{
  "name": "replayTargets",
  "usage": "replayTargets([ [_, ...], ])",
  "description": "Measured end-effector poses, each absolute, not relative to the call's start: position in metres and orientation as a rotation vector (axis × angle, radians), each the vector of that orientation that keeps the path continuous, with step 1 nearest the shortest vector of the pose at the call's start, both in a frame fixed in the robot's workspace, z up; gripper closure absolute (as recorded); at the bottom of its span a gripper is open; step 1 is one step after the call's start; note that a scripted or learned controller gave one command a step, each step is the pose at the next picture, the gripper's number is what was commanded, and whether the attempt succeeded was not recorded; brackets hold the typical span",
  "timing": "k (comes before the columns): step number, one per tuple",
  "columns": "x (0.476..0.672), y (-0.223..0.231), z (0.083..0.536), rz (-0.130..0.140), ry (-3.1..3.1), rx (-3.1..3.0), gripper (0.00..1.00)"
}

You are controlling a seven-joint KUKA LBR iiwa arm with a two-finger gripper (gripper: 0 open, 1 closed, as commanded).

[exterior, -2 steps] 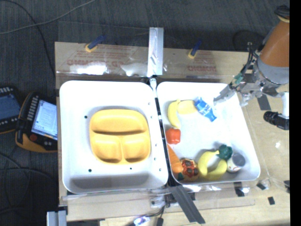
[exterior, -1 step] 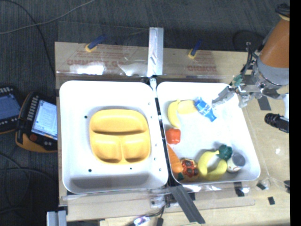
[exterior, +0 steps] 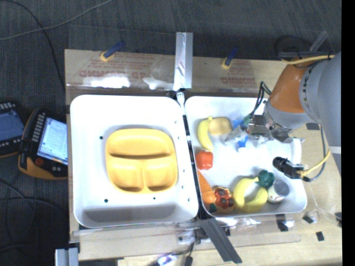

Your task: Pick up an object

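My gripper [exterior: 242, 133] hangs low over the upper middle of the right bin [exterior: 299, 204], at the end of the grey arm with its orange band [exterior: 288, 90]. Just to its left lie a pale yellow rounded piece [exterior: 220, 126] and a yellow banana [exterior: 204, 133]; I cannot tell whether it touches either. A red tomato-like piece [exterior: 204, 159] lies by the bin's left wall. Along the front are an orange carrot [exterior: 203, 190], a red-and-orange speckled item [exterior: 223, 197], a yellow curved fruit [exterior: 248, 193], a green piece [exterior: 266, 178] and a small grey cup [exterior: 279, 190].
The left bin [exterior: 89, 148] holds a yellow divided tray [exterior: 142, 158]. A metal post [exterior: 183, 60] stands behind the wall between the bins. A black cable and plug [exterior: 285, 166] hang off the arm over the right bin's right side. A handheld device [exterior: 47, 146] lies left of the bench.
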State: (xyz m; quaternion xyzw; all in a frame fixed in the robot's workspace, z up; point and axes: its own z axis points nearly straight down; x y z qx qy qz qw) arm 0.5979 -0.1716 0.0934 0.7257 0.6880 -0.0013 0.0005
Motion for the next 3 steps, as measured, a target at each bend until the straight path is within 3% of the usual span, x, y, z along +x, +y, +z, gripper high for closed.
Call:
replayTargets([
  [1,0.597,-0.17,0.101,-0.006,2.165,2.28,1.0],
  [2,0.648,-0.189,0.091,-0.046,2.055,2.423,1.0],
  [3,0.661,-0.139,0.168,-0.037,2.015,2.437,1.0],
])
